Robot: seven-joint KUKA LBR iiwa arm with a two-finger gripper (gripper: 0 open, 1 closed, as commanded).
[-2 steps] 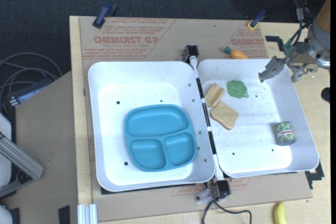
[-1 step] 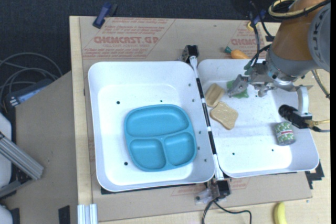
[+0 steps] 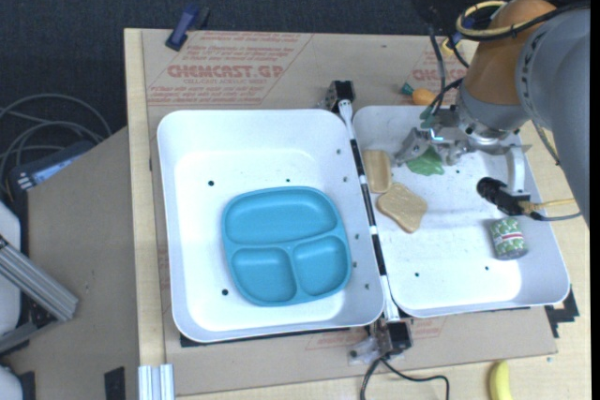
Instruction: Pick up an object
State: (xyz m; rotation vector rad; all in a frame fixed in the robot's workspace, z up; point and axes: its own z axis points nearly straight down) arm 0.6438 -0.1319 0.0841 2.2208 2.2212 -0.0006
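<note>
My gripper (image 3: 433, 145) is low over the far left part of the right bin (image 3: 469, 295). A small green object (image 3: 427, 166) lies on the bin floor just under it, partly covered by the gripper. Whether it is touched I cannot tell. A tan bread-like slice (image 3: 402, 206) lies in front of the gripper, toward the bin's middle. A narrower tan piece (image 3: 377, 170) rests by the bin's left wall. A small green-and-white can (image 3: 509, 238) lies on its side at the right.
The left bin (image 3: 187, 164) holds a blue three-compartment plate (image 3: 286, 244). The arm's grey and orange body (image 3: 525, 61) hangs over the right bin's far right corner. Small orange and green bits (image 3: 419, 93) lie on the bench behind it.
</note>
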